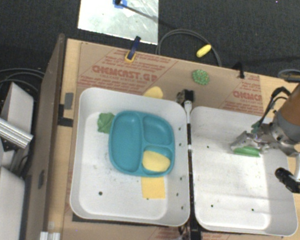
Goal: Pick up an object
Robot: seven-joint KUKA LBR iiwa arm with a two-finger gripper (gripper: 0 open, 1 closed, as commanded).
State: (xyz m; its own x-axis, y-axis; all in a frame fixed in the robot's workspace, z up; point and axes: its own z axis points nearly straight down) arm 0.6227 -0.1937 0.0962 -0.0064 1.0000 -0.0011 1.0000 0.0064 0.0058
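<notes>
In the right bin (236,213), a flat green object (247,151) lies near the far edge. My gripper (250,143) sits right above it, touching or nearly touching its top, and the arm comes in from the right. The left bin (86,191) holds a blue divided plate (130,141) with a yellow lump (155,161) in its near right compartment. A flat yellow square (154,188) lies just in front of the plate. A green leafy piece (105,122) rests at the plate's left rim.
Behind the bins, on the cardboard, are a yellow piece (154,92), a green round item (201,77) and a black clip (186,98). A black part of the arm (289,179) hangs over the right bin's right side. The two bins' rims meet in the middle (188,161).
</notes>
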